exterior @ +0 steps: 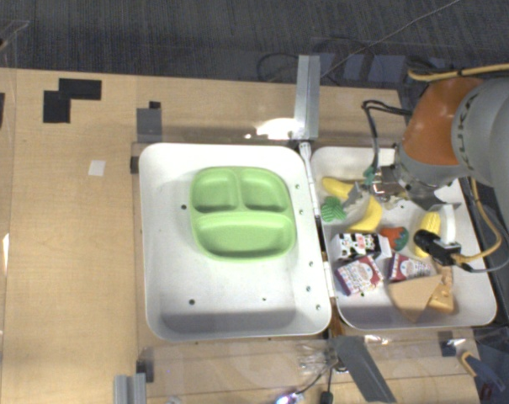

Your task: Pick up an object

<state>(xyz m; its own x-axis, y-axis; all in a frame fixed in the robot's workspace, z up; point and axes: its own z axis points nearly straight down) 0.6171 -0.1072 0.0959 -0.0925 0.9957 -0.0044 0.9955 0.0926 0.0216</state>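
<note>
Arm (456,133) over right bin (481,310), jaws (380,183) at bin's 12 o'clock, just above banana (368,217); jaw state unclear. Toys packed tight at 6 o'clock. Risk: crowding deflects grasp. Left bin (161,242) holds green tray (241,211).

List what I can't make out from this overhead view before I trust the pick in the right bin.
- Gripper: its fingers are hidden under the wrist, so their state and any hold cannot be judged.
- Right bin: its upper right part is covered by the arm.
- Small packets: print too small to read.
- Yellow toy: partly under the gripper, shape unclear.
- Green divided plate in the left bin: fully visible.
</note>
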